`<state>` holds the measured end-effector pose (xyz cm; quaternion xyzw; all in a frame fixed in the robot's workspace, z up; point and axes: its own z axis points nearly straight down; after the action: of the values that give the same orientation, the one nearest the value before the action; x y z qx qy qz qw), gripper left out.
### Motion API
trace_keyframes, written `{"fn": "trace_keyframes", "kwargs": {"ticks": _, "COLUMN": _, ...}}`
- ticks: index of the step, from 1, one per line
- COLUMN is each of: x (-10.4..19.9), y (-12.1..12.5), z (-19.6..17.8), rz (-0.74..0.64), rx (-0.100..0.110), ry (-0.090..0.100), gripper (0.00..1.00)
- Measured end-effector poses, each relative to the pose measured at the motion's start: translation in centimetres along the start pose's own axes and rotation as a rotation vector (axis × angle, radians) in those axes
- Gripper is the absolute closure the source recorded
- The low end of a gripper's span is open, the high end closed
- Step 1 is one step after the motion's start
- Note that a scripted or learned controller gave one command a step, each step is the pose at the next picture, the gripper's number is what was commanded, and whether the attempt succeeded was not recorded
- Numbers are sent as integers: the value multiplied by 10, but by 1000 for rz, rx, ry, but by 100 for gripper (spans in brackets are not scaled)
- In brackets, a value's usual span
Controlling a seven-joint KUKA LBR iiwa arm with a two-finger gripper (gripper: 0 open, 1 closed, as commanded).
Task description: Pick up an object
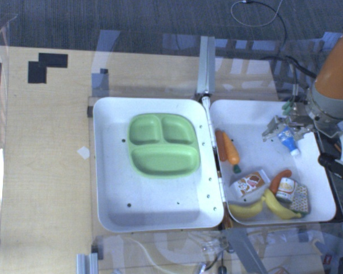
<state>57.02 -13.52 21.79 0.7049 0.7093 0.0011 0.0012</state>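
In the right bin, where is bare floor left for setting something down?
Bare floor lies in the right bin along the far wall, above the carrot and left of the gripper. The near end is crowded: bananas, snack packet, small can.

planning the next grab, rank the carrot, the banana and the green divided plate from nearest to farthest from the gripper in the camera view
From the gripper, in the right bin:
1. Carrot, to its left, along the right bin's left wall.
2. Banana, below it, at the right bin's near edge.
3. Green divided plate, farthest, in the left bin.
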Motion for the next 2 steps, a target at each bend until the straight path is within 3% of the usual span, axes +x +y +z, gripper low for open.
{"fn": "trace_keyframes", "kwargs": {"ticks": 1, "x": -28, "y": 47, "z": 119, "rz": 82, "rx": -8, "ry": 1, "gripper": 0}}
{"fn": "trace_keyframes", "kwargs": {"ticks": 2, "x": -45, "y": 18, "z": 124, "rz": 128, "rx": -18, "ry": 24, "gripper": 0}}
